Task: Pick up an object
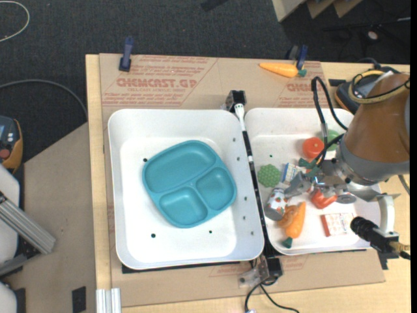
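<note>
Dark carpet surrounds a cardboard-topped surface (163,83) carrying two shallow white bins. Left bin (124,175) holds a glossy teal plastic plate (189,182) with three compartments. Right bin (267,126) holds a clutter of small toys: an orange carrot-shaped piece (295,219) near the front, a bumpy green ball (268,174), a red-orange round piece (313,147), a red chunk (324,199) and a flat white-and-red packet (336,223). A second carrot (279,69) lies outside on the cardboard at the far edge.

By my reading, this is the reach-and-grasp step: the pincer (311,180) is down among the toys in the middle of the right bin, beside the red chunk. Whether it is spread or closed, I cannot tell, since the grey wrist covers it. Next it would need a firm close, then a straight lift clear of the neighbours.
</note>
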Available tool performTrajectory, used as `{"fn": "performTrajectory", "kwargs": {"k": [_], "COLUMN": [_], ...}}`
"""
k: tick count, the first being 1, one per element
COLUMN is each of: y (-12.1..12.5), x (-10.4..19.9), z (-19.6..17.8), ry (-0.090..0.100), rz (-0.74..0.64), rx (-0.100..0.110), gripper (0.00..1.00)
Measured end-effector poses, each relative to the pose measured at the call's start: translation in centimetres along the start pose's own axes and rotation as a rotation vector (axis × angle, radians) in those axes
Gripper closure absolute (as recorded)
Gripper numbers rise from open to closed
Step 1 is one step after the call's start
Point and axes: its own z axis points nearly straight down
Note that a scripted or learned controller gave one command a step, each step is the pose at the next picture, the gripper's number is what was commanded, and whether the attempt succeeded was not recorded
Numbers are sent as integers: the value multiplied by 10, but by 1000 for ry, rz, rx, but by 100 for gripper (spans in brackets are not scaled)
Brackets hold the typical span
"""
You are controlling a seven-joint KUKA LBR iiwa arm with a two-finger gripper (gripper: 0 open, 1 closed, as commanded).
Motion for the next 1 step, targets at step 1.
{"fn": "performTrajectory", "kwargs": {"k": [1], "y": [-5], "x": [59], "z": [-3], "ry": [-1], "rz": [-1], "rx": [-5], "gripper": [0]}}
